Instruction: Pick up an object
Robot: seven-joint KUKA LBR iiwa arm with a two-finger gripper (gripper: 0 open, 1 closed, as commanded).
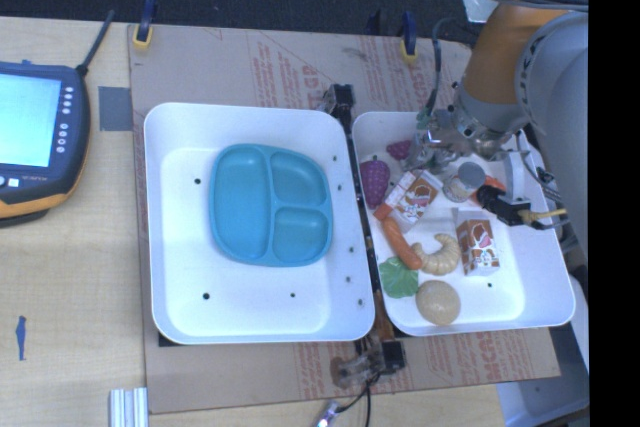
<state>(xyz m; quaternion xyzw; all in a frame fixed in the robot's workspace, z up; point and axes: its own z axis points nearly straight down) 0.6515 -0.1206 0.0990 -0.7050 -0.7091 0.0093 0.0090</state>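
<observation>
hovering low over the back of the right bin [560, 300], the gripper [440, 140] hangs just above the toy food. the purple grapes [374, 179] lie a little to its left and toward me, the snack packet [416, 196] almost straight below, slanted. from here i can't tell whether it's open or closed, and nothing shows between its tips. the blue tray [270, 205] sits alone in the left bin [175, 215].

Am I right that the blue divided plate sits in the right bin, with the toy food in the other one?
Not quite: the camera view shows the plate in the left bin, and the toy food lies in the right bin.
</observation>
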